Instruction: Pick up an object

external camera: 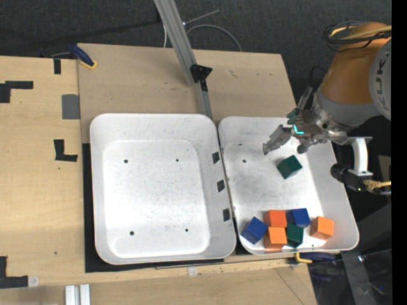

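My gripper [289, 145] hangs over the upper part of the right bin [254, 138], its two fingers spread apart and nothing between them. A dark green block [290, 167] lies on the bin floor just below the fingertips in the view, tilted and apart from them. Along the bin's near edge sits a cluster of blocks: a blue one [254, 229], an orange one [277, 218], another blue [299, 216], an orange [276, 236], a green [294, 234] and an orange [323, 227].
The left bin [102, 132] adjoins the right one, with small black clips on the shared wall. A slanted metal pole [184, 43] rises behind the bins. The arm's orange band [356, 62] fills the upper right.
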{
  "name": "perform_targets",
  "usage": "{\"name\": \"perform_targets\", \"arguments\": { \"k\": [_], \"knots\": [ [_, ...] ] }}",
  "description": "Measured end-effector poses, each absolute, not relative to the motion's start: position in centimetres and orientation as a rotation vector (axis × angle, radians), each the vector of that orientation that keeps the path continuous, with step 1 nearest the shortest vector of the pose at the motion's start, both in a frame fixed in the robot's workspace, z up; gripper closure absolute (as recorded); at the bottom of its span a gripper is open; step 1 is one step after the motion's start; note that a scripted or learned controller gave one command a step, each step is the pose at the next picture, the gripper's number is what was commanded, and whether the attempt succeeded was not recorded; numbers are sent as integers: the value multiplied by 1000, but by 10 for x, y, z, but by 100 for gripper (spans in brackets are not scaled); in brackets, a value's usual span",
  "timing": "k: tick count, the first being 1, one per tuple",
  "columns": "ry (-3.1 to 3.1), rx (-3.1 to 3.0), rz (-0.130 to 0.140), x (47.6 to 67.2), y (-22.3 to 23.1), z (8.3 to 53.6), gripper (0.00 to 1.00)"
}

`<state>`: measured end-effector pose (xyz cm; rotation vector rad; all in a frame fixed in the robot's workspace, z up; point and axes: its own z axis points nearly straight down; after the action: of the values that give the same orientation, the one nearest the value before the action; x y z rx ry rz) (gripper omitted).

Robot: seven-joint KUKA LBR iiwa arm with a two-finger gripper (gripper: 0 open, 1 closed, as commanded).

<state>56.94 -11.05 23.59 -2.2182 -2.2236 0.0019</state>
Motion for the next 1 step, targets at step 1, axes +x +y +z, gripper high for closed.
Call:
{"name": "perform_targets", "arguments": {
  "k": [1],
  "knots": [
    [-2219,-2217,7,562,-107,190,0]
  ]
}}
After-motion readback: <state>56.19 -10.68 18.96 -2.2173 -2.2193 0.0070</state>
